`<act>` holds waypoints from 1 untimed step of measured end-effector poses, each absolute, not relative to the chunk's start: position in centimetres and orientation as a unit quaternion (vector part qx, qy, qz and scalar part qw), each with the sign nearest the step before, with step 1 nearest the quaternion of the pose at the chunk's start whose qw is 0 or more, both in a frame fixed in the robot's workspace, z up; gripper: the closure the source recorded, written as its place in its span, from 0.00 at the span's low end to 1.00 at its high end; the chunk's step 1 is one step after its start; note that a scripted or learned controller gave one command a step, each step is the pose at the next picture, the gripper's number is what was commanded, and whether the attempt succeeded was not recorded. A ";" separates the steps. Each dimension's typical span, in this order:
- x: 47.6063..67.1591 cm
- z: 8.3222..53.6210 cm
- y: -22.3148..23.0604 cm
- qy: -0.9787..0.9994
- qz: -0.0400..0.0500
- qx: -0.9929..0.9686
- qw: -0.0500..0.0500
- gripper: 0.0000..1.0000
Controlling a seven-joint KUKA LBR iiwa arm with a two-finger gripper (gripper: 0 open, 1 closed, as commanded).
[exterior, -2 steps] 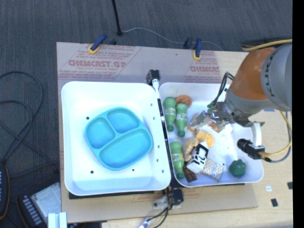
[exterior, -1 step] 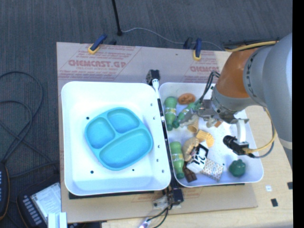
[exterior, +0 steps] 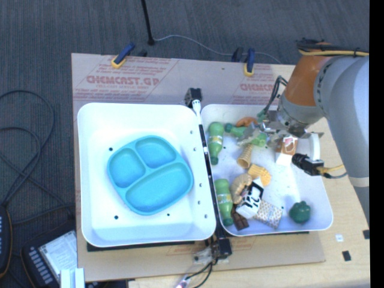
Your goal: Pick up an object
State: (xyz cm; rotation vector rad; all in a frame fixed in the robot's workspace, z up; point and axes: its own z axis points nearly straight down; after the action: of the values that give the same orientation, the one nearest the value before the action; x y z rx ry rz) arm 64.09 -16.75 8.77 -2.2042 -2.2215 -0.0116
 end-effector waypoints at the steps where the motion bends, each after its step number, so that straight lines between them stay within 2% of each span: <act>1: 63.7 9.6 -17.2 -0.710 0.004 -0.704 0.009 1.00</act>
State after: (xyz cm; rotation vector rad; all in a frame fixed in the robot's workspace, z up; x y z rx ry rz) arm 63.70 -17.16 9.59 -2.1985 -2.2180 0.0116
